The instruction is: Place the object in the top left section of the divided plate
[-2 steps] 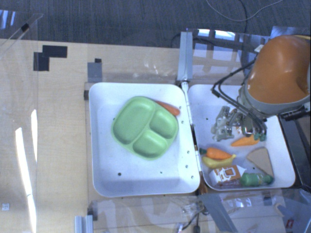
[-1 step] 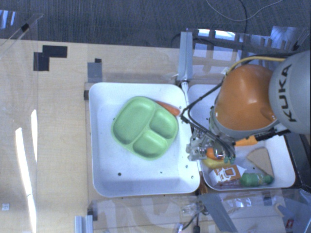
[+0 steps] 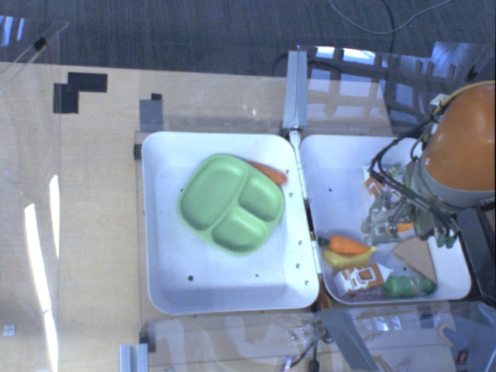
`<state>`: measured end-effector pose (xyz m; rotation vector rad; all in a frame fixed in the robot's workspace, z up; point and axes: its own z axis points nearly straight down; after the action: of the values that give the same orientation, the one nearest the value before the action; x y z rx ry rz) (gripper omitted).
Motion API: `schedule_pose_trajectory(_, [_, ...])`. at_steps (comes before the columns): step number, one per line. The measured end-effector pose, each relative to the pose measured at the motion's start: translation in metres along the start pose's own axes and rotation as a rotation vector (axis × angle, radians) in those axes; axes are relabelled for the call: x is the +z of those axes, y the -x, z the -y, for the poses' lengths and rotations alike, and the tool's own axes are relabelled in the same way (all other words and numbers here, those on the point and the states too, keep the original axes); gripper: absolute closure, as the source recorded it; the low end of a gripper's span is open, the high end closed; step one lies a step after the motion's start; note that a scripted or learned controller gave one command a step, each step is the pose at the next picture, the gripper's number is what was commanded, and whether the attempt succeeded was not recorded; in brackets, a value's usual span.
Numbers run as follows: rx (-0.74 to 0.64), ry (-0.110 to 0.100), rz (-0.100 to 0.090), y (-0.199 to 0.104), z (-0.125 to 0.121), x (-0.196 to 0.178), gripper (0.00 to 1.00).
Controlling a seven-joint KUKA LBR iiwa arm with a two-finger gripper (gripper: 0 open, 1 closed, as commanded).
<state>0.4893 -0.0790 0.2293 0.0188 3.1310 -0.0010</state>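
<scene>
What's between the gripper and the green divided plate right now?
In the camera view, between the gripper and the plate lie bare floor of the right bin and the ridge where the two bins meet. An orange carrot lies by the plate's upper right rim.

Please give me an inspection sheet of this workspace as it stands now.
Surface: wooden bench with two white bins, left bin and right bin.
Job's things: green divided plate in the left bin; orange carrot at the plate's far edge.
Clutter: in the right bin, a second carrot, banana, box, green bottle, tan wedge.
Gripper: gripper low over the right bin; finger state unclear.
Cables: black cable on the floor beyond the bench.
Surroundings: dark carpet.
</scene>
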Motion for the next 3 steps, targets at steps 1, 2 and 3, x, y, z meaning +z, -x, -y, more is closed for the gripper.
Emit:
schedule_pose_trajectory(1, [0.0, 0.0, 0.009, 0.003, -0.001, -0.012, 1.0])
schedule_pose_trajectory(2, [-0.043, 0.001, -0.003, -0.001, 0.036, 0.099, 1.0])
schedule_pose_trajectory(3, [-0.019, 0.002, 0.001, 0.055, -0.022, 0.0, 1.0])
